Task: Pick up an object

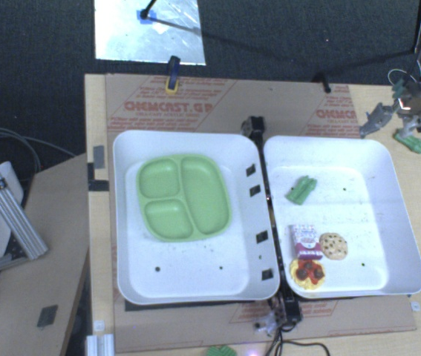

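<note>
- Gripper [388, 117] at the upper right, outside the bins, fingers spread apart, nothing between them.
- Right bin [399, 199]: green toy [301, 190] near the middle; pink packet [304, 237], cookie [333, 245] and red-topped yellow piece [307, 273] clustered at the front.
- Left bin [125, 199]: green divided plate [183, 198].
- Nothing on top of the toys.

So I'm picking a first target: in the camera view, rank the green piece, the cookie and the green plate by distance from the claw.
From the claw at upper right:
1. Green piece, upper part of the right bin.
2. Cookie, lower in the right bin.
3. Green plate, in the left bin.
</note>
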You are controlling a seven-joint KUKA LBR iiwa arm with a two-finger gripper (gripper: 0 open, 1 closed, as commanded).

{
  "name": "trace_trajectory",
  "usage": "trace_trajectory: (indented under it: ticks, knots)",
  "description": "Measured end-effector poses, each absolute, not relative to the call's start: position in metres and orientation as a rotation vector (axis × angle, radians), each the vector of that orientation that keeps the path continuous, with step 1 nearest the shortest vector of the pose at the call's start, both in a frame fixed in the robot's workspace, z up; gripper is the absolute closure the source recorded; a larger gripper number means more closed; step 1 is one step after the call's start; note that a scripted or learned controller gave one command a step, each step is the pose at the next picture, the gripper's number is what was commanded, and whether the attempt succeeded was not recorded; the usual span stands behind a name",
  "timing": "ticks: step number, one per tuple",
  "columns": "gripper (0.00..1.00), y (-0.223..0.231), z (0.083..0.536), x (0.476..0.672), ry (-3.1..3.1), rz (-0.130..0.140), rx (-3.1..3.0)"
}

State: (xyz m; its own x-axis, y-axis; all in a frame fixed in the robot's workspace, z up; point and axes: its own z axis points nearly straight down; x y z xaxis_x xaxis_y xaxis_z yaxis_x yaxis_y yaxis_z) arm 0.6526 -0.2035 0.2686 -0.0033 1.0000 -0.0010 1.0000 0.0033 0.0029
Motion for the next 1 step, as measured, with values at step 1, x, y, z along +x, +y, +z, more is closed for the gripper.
trace_trajectory:
  ticks: [1]
  knots:
    - [0.00,-0.1779,0.1994,0.6692,2.229,0.001,2.214]
